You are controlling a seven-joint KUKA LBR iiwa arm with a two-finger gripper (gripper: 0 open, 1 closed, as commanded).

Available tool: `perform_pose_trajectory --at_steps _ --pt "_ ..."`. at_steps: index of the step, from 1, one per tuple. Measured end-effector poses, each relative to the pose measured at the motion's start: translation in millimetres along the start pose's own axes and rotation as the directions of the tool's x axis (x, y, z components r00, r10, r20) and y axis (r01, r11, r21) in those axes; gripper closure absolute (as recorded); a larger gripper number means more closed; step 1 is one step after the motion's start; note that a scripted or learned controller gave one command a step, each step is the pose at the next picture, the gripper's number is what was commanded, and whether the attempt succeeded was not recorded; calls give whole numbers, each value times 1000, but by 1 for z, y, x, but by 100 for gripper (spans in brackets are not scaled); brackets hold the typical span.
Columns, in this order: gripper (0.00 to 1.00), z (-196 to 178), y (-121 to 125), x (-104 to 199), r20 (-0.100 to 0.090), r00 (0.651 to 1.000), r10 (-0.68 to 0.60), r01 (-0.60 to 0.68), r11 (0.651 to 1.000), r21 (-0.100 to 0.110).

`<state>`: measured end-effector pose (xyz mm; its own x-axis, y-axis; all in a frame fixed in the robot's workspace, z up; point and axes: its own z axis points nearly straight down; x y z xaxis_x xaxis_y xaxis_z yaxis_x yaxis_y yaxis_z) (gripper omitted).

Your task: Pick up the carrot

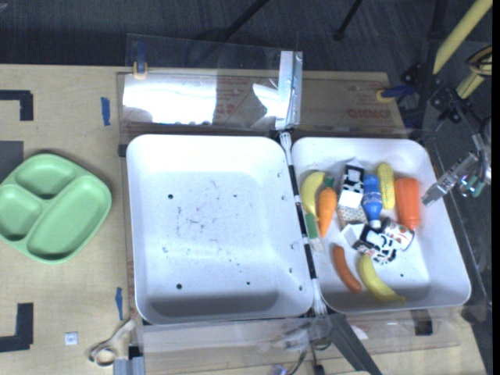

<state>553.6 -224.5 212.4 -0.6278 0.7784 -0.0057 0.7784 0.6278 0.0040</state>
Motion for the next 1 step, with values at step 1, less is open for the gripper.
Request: perform_pose_trajectory --at_steps 1 --pt "0 0 0 0 0 1000 0 0 1000 0"
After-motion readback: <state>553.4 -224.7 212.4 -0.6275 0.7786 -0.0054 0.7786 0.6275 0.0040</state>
